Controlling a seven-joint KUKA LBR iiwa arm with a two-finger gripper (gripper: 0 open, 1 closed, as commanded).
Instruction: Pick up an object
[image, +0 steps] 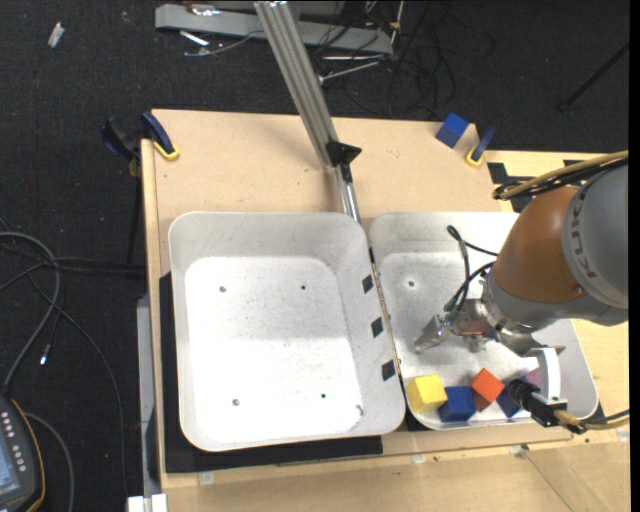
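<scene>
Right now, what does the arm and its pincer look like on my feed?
The arm is bulky and rounded, grey, with a wide orange band above the wrist. A thin dark cable curls along it toward the tip. The pincer is small, metallic silver-grey, far slimmer than the arm.

a wooden bench (260, 165) stands on dark carpet (70, 90) strewn with black cables (40, 300)

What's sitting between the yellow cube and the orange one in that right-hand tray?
In the camera view, a blue block lies between the yellow cube and the orange cube, slightly nearer the tray's front edge.
</scene>
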